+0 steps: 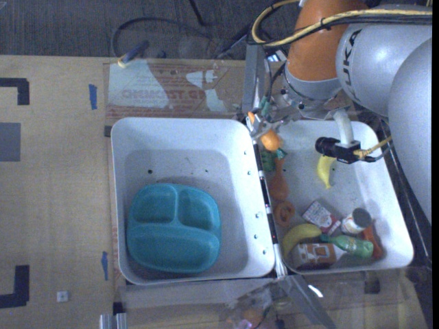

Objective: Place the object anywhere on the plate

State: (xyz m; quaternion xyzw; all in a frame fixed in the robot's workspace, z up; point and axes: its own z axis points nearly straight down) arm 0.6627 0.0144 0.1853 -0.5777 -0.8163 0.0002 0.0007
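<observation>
Camera view: gripper [264, 125] sits at upper left corner of right bin [394, 218], above a small orange fruit [271, 141]; whether it grips anything cannot be told. Teal divided plate [174, 227] lies in left bin [137, 149], lower centre. Bananas [299, 235], a carton [315, 254] and a green bottle [350, 245] crowd the right bin's lower end.

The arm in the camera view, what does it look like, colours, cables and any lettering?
The arm has bulky, rounded, glossy silver-grey links, with a broad orange band above the wrist. Dark letters, part of the KUKA name, run along the grey shell beside that band. A yellow cable and black cables loop over the orange section. The tool below the wrist is a small cluster of dark metal parts and wires.
</observation>
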